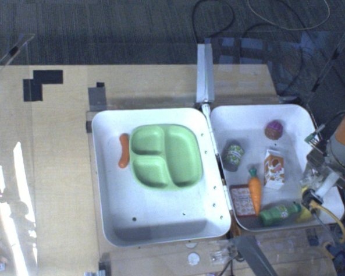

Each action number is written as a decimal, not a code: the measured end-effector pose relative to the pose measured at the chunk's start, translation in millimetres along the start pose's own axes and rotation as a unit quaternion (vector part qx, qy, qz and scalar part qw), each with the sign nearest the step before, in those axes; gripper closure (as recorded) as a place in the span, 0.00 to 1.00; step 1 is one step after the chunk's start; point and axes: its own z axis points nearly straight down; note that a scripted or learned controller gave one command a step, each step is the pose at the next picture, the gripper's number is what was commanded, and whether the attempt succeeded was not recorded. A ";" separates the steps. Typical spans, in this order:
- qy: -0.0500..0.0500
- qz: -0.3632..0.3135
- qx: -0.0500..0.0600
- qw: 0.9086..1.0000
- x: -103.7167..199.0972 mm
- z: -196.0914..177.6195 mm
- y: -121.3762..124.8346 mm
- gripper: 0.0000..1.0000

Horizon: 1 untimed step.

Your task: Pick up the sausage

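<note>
A pale wooden bench [47, 189] is seen from above, with two shallow white bins set side by side on it. The grey arm [343, 147], with its orange band, enters at the far right edge, and its gripper [316, 181] hangs over the right rim of the right bin [250, 121]. Whether the gripper is open or shut cannot be told, as that part is small and cluttered with cables; nothing can be made out in its grasp.

The left bin [160, 223] lies well away to the left of the gripper. A green divided plate [165, 155] rests in its upper middle. The sausage [124, 151], orange-red and lying upright in the view, is just beside the plate's left edge, on the side farthest from the gripper.

Nearer the gripper, in the right bin, these things are spread out: a green bottle [280, 213] lying on its side at the lower edge, a white carton [274, 169], a small red box [243, 201], a carrot [255, 190] touching that box, a grey-green round thing [233, 154], and a purple round thing [274, 129].
</note>
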 end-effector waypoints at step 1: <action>0.001 -0.009 -0.002 1.000 5.6 5.2 -5.3 1.00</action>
